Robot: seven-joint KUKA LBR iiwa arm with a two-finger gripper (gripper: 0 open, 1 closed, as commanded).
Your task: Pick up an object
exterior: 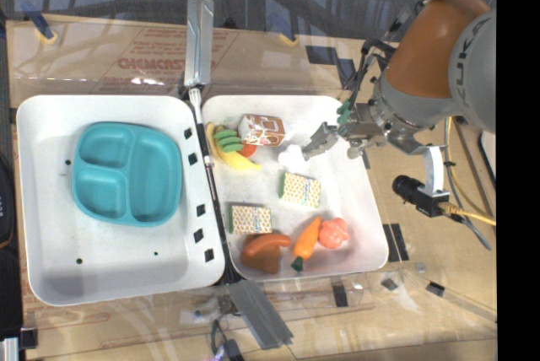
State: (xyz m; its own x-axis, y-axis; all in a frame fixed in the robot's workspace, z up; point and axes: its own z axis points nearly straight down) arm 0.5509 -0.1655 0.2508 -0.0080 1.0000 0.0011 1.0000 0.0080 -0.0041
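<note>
Starting at the left, the left bin (34,182) is holding a teal divided plate (128,174), lying flat toward its upper half. Moving across the divider, the right bin (371,220) is carrying the clutter. A banana (226,150) is lying along its left wall with something red and green tucked beside it. Just right of that, a small brown-and-white carton (262,130) is sitting near the top edge. Below, a patterned packet (251,219) is lying flat, and a brown sausage-like piece (265,250) is resting beneath it near the bottom rim. A second patterned packet (301,190) is lying mid-bin. A carrot (306,241) is leaning diagonally, touching a pinkish-orange lump (334,234) on its right. A small white thing (292,157) is sitting just below my jaws (320,140), which I am holding over the bin's upper right. They are slanting down toward it, nothing visibly between them, and whether they are open or closed I cannot tell from here.
</note>
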